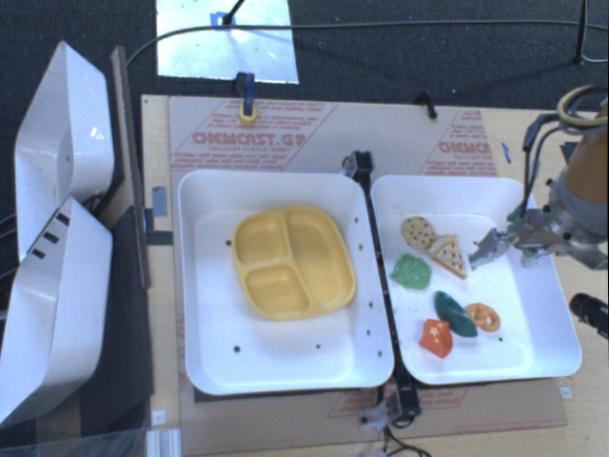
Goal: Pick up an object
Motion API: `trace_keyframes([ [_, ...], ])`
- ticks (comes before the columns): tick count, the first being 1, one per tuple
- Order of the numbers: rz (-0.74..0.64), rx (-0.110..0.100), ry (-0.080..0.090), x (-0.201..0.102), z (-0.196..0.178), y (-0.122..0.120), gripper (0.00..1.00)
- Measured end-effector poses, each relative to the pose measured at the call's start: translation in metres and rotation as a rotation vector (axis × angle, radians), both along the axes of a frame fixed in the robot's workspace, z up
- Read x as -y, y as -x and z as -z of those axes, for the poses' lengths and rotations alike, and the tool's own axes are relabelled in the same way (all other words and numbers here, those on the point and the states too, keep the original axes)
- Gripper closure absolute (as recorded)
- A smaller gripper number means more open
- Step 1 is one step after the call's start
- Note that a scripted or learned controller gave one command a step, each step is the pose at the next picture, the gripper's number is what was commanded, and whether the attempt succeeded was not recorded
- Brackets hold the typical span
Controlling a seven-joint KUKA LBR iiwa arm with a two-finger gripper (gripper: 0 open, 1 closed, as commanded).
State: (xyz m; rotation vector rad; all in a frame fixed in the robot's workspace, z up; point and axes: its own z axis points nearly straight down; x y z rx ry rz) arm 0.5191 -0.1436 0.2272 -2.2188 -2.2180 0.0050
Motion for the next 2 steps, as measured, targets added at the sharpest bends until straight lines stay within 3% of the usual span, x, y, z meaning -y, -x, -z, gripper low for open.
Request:
trace_keyframes([
  [1, -0.001, 0.006, 0.001, 0.0, -0.003, -0.001, 0.0],
  [2, 0.0, 0.004, 0.0, 0.005, 0.039, -0.001, 0.0],
])
